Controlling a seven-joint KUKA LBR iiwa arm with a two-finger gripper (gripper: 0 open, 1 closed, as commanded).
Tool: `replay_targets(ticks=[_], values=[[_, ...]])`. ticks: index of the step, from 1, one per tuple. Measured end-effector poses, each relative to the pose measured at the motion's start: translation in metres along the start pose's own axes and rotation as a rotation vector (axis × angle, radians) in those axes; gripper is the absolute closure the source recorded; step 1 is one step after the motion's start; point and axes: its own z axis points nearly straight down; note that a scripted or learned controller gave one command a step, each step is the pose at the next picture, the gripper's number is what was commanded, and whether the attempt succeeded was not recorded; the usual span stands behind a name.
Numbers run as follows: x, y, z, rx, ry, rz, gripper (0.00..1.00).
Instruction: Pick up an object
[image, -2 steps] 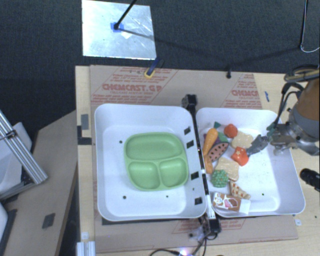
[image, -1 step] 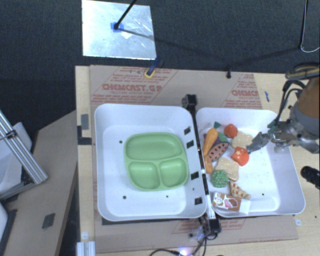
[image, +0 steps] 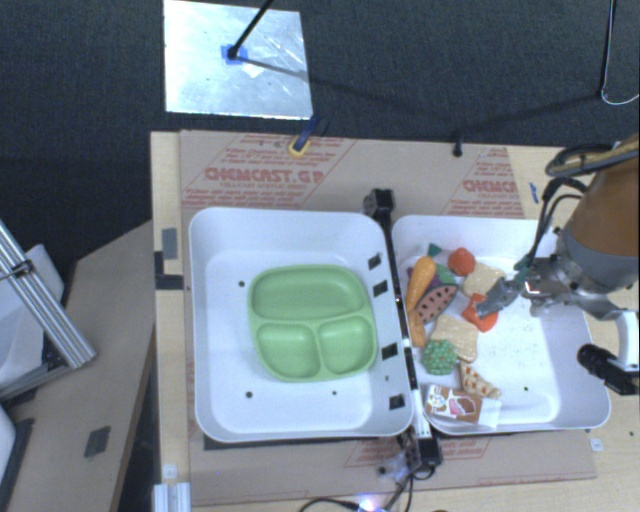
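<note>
Pincer (image: 492, 300) low over toy food (image: 452, 300)

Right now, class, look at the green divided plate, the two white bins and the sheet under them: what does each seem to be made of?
Green divided plate: probably moulded plastic, matt, one even colour with rounded compartment edges.
White bins, left and right: likely thin formed plastic, smooth with a slight sheen and soft rounded rims.
Sheet beneath: brownish, flat, printed red lettering; looks like paper-masked board, though I cannot be sure.
</note>
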Motion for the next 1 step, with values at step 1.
replay_targets(ticks=[1], values=[[-0.0084,0.0014,0.0576,0.0,-0.001,0.001,0.0]])
